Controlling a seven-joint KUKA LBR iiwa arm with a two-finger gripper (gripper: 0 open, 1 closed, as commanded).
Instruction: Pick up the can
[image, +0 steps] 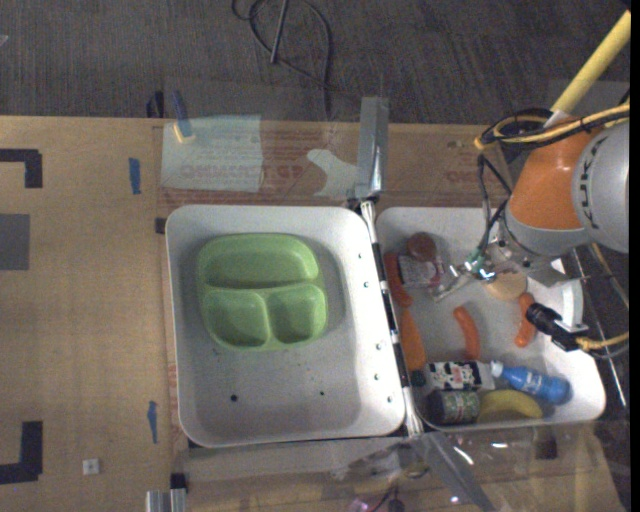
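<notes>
Gripper (452, 280) sits low in the right bin (590, 400), just beside the can (418, 270). Fingers — spread or pressed together, can't tell.

The right bin (590, 395) was crowded: the can (458, 405) lay hemmed by a banana (512, 403) and small carton (455, 375); open floor remained mid-bin.
</notes>
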